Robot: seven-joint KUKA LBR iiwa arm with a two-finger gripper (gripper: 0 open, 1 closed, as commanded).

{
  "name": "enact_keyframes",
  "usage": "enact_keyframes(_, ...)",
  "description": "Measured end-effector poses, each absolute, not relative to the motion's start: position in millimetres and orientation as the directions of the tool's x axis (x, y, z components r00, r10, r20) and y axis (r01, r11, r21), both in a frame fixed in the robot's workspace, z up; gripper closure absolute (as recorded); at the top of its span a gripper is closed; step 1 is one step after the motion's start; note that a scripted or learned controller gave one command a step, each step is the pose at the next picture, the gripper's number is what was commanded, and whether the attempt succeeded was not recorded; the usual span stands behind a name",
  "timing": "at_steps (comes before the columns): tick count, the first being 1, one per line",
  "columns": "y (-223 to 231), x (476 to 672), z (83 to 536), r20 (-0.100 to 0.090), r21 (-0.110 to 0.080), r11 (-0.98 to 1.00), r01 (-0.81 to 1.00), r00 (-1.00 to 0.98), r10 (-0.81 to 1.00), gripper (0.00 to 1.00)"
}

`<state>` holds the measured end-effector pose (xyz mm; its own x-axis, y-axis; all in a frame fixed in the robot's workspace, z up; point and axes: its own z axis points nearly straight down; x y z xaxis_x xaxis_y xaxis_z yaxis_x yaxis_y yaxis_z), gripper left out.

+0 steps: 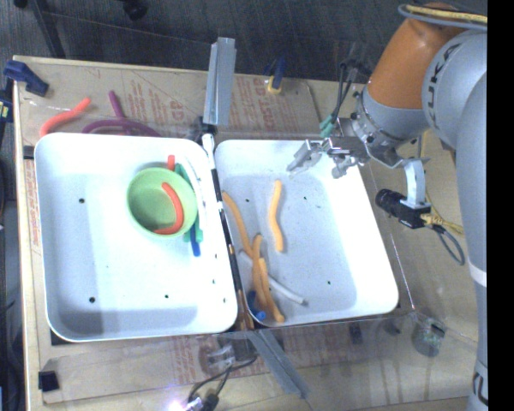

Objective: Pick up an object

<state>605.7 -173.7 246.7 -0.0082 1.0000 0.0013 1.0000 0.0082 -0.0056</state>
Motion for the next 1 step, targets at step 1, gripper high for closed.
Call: enact_keyframes(1, -164.1, 620.1, 105.5, 0.002, -0.005, 0.182, 0.983, -0.182, 0.983, 0.0)
